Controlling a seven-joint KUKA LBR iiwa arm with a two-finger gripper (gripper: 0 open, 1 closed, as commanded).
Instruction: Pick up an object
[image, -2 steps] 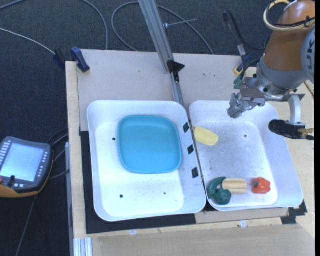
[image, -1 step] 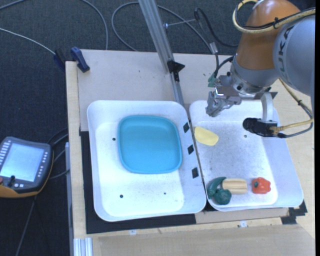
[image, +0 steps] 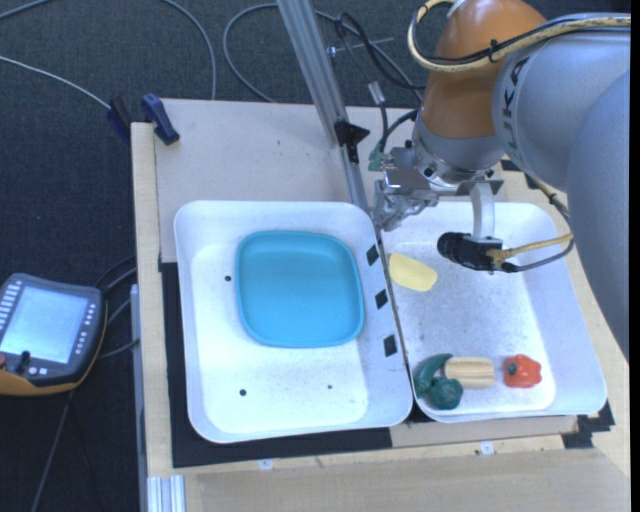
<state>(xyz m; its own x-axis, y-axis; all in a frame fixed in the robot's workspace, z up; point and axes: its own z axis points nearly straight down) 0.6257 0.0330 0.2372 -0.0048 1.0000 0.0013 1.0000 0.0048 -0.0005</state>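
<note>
Pincer (image: 398, 212) just above yellow obj (image: 412, 272)

Arm in from the right, wrist bent down

My grey arm (image: 575, 100) comes in from the right and fills the upper right corner, its orange band (image: 470, 40) sitting just above my wrist. From there I angle downward and to the left, so my pincer (image: 398, 205) hangs low at the end of the wrist, its metal parts pointing down. A black cable loops over the orange band, and a small black unit with a yellow lead juts out beside my wrist.
</note>
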